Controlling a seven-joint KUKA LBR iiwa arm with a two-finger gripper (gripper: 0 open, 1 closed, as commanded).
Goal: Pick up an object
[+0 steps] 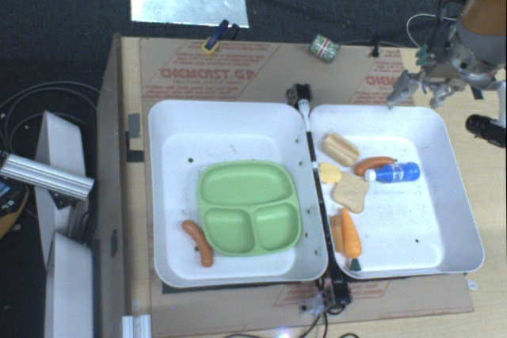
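My gripper [418, 93] hangs above the far right corner of the right bin [451, 162], with its two fingers spread apart and nothing between them. In that bin lie a bread roll [341, 146], a sausage [373, 165], a blue bottle [394, 172], a slice of toast [349, 192], a small yellow piece [329, 172] and a carrot [350, 232]. All of them lie to the lower left of the gripper, well apart from it.
The left bin [170, 138] holds a green divided plate [249, 206] and another sausage [199, 242]. A small green can [324, 47] lies on the cardboard behind the bins. A black clip [301, 95] sits where the two bins meet.
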